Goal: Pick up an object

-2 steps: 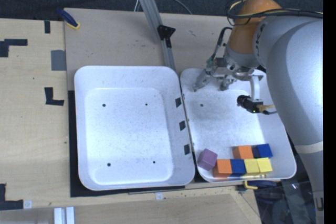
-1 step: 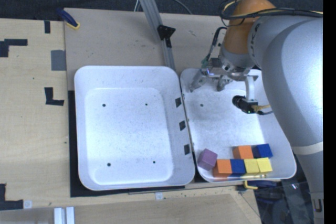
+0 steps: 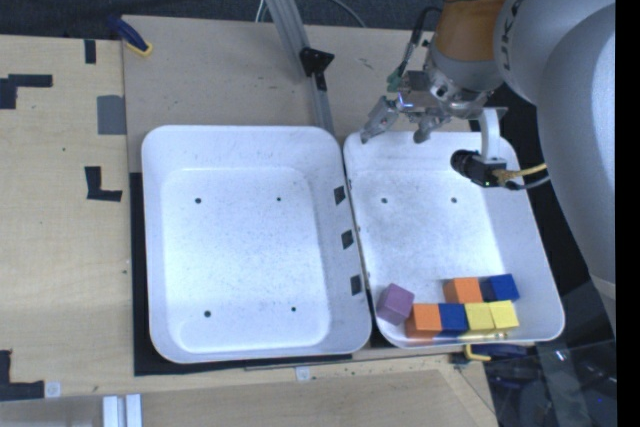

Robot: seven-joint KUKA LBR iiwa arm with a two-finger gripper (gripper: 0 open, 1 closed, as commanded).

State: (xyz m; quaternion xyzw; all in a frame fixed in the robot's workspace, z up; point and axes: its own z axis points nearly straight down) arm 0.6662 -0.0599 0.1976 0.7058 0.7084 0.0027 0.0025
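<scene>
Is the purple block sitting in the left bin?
No, the purple block lies in the right bin, at its near left corner beside the orange, blue and yellow blocks.

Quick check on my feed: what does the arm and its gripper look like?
The arm is bulky, rounded and grey, with an orange band above the wrist. Thin dark cables loop over the band. The gripper is small, metallic, two-fingered.
</scene>
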